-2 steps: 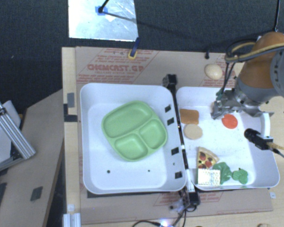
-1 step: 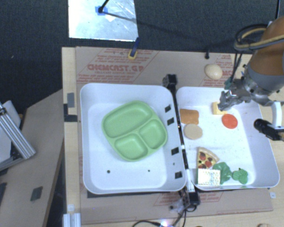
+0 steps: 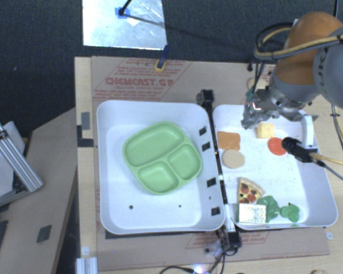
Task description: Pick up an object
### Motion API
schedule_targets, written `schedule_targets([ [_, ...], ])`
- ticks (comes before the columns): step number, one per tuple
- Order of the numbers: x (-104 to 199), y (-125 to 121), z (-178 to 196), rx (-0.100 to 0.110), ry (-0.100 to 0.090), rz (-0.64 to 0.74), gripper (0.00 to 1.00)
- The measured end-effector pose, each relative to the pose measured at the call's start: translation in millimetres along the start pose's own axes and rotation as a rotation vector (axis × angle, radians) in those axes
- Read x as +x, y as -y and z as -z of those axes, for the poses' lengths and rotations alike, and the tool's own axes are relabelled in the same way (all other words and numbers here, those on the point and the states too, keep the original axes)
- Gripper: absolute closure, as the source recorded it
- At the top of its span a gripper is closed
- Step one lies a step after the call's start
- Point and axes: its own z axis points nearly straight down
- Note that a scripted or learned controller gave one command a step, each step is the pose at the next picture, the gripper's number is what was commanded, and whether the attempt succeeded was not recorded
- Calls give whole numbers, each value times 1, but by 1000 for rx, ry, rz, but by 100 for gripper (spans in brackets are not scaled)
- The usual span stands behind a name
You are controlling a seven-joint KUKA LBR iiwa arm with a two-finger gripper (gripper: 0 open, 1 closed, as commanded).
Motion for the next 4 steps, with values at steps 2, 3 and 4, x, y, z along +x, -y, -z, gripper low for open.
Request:
schedule_targets([
  [2, 119, -25, 12, -2, -1, 0, 100],
  [3, 150, -20, 21, 0, 0, -2, 100],
  [4, 144, -21, 20, 1, 2, -8, 100],
])
